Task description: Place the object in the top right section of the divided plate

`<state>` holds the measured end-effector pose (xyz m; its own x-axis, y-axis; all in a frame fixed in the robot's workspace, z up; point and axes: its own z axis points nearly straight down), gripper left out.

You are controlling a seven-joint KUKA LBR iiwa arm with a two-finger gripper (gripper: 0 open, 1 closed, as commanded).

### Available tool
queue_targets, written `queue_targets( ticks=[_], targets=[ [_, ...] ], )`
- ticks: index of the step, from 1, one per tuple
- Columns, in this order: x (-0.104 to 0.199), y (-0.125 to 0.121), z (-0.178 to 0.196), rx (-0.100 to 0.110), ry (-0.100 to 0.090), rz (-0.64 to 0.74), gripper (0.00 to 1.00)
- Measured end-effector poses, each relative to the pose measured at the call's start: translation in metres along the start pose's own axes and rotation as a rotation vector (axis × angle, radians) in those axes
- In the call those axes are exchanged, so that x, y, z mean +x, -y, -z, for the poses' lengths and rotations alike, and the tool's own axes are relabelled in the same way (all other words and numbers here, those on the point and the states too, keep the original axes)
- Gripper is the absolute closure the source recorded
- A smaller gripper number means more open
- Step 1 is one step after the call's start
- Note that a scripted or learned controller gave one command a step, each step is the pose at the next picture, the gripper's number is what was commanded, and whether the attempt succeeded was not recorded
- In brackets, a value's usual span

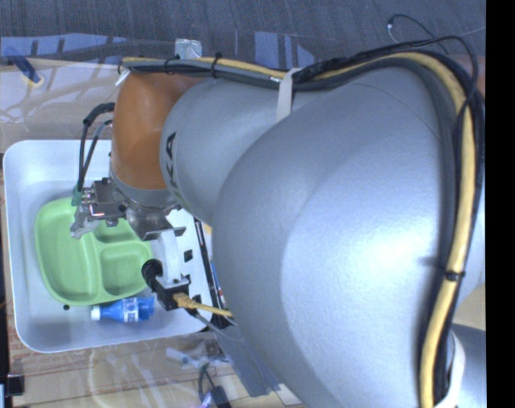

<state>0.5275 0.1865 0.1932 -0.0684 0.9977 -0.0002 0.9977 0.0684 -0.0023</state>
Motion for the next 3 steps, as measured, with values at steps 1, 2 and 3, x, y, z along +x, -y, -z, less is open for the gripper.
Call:
queue_targets(
  ticks=[1,2,3],
  targets=[
    [0.002,0.001,0.008,0.005,0.001,0.009,1.00],
    [-0.077,0.016,-0.072,0.004,0.001,0.015,1.00],
    [-0.177,-0.027,-0.001,-0.002,0.001,0.058,1.00]
  ],
)
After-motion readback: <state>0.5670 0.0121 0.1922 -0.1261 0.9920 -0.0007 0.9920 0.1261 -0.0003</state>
